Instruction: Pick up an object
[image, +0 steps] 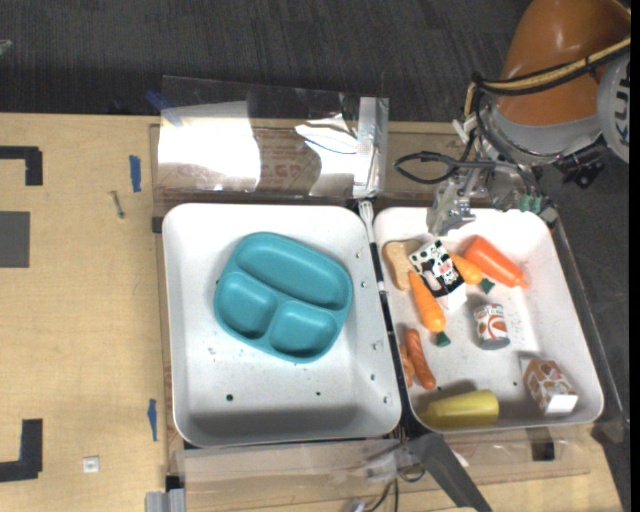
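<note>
A: Currently, where does the pincer (452, 212) stand?

B: At the far edge of the right bin (575, 330), just beyond the clutter. The arm (560, 60) enters from the right, with its orange band high in the view and the wrist angled down toward the bin's far-left corner. Cables trail beside the wrist.

A: State of the pincer?

B: Cannot be determined. The metal end is small and seen against wires; nothing is visible between its tips, so treat it as holding nothing.

A: Candidate objects?

B: All lie in the right bin. A black-and-white carton (436, 266) sits nearest the pincer, touching a slim carrot (427, 303) and beside a bread slice (399, 262). A larger carrot (490, 260) lies just to its right. Further forward: a small can (491, 324), a sausage (417, 358) along the left wall, a yellow banana-like item (460, 406) at the near wall, and a brown box (548, 384) at the near right. The left bin (190, 390) holds a teal divided tray (284, 294).

A: Recommended procedure?

B: In my judgement, select the larger carrot: it has open floor on its right side. Align the pincer across its narrow width, descend vertically, and close at mid-length. Avoid the carton cluster, where adjacent items may block one finger or be dragged along.
</note>
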